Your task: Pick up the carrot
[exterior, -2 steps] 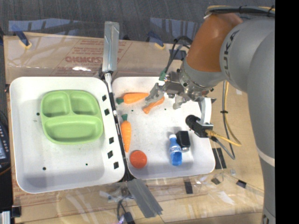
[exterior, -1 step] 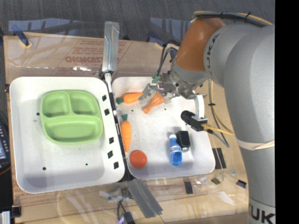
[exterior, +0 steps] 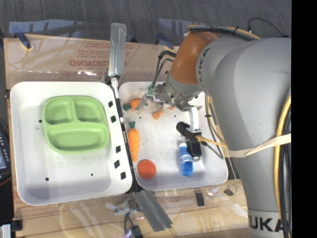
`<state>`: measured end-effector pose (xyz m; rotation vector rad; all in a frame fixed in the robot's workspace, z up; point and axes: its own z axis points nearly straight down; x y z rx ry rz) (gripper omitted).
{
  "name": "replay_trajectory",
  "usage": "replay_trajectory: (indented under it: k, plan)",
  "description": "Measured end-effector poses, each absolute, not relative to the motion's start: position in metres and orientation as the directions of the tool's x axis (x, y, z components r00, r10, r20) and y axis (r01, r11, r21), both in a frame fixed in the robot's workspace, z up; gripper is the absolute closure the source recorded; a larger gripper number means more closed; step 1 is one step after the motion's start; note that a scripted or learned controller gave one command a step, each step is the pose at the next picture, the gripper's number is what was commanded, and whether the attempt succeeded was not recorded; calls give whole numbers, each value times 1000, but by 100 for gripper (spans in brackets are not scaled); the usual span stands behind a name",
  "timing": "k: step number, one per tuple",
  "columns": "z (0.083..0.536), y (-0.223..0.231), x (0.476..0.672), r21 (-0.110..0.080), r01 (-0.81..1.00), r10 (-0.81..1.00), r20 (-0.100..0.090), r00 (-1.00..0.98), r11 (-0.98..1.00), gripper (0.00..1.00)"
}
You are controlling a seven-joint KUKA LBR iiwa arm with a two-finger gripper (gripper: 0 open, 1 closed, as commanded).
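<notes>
Counting two shallow white bins, we see one long orange carrot [exterior: 133,140] along the right bin's [exterior: 215,175] left wall; the claw [exterior: 157,97] hovers above it, grip impossible to tell.

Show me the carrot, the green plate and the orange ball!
carrot [exterior: 133,140]: camera view, middle of its orange body.
green plate [exterior: 77,137]: camera view, floor of its big compartment.
orange ball [exterior: 146,168]: camera view, its top.

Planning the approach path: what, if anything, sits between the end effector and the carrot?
Nothing visible. The end effector hovers near the right bin's far end; the carrot lies along the bin's left wall, bare white floor between them.
</notes>
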<state>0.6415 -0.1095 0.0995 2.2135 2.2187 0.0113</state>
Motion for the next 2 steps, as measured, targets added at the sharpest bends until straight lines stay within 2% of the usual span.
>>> replay_trajectory:
  k: [1,2]
  plan:
    - [94,-93,657,0,998,998,-3,-71,71,0]
    - [104,-93,657,-5,997,997,0,-74,74,100]
